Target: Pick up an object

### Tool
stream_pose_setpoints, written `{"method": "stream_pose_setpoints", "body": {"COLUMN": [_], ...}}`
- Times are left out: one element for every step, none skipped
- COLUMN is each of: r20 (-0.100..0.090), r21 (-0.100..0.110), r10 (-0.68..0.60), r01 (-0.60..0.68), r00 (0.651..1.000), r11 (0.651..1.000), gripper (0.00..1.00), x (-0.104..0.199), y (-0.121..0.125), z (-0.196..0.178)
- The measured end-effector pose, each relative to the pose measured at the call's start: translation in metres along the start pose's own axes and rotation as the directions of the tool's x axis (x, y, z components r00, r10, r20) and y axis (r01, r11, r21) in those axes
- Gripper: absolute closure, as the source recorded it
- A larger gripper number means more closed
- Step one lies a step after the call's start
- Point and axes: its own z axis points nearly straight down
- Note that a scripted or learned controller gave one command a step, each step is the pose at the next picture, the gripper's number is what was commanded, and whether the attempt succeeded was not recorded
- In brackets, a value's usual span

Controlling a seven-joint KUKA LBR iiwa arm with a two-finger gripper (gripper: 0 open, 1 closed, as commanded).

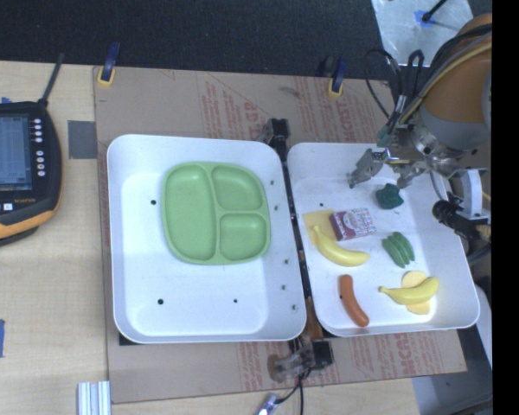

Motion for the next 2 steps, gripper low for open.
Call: {"method": "stream_pose_setpoints", "body": {"r20": [0.002, 0.006], "r21": [-0.006, -0.007], "r10": [-0.001, -0.003], "r01": [0.001, 0.003], "r00": [1.0, 1.0], "r11": [1.0, 1.0], "gripper": [0.0, 1.0], "x": [0.032, 0.03], "y": [-0.012, -0.012], "z": [0.104, 0.092]}}
